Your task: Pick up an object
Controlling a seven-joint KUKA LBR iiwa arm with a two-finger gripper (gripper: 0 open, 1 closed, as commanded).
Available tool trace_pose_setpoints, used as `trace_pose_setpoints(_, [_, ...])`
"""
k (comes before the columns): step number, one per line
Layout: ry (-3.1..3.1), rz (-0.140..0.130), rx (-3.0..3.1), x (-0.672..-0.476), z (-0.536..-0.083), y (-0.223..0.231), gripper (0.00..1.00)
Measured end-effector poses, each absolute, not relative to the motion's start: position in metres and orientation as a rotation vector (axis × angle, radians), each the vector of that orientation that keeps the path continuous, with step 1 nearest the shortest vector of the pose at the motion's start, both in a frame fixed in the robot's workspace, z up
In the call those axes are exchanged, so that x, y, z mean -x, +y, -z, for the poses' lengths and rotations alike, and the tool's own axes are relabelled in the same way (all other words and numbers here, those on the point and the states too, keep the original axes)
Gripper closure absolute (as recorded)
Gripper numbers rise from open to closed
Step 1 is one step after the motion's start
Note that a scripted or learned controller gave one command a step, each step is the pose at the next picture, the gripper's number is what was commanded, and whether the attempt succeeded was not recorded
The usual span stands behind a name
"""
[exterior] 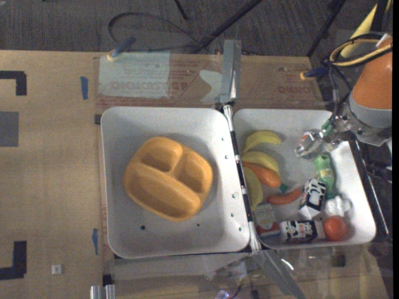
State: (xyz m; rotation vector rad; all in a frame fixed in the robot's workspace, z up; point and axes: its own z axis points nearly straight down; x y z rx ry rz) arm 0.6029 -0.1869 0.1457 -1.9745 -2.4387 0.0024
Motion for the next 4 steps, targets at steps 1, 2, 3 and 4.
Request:
trace_pose_setpoints(1, [-2.314, 0.008, 2.122, -0.568, -0.097, -0.162, 0.0])
trace_pose_setpoints(2, [-2.475, 0.023, 1.934, -0.557, -0.089, -0.17, 0.0])
trace_pose_setpoints(3, [-2.518, -0.054, 1.766, -0.62, -0.08, -0.17, 0.0])
trace_pose_setpoints(4, [-2.69, 0.03, 1.598, -0.584, -0.086, -0.195, 0.0])
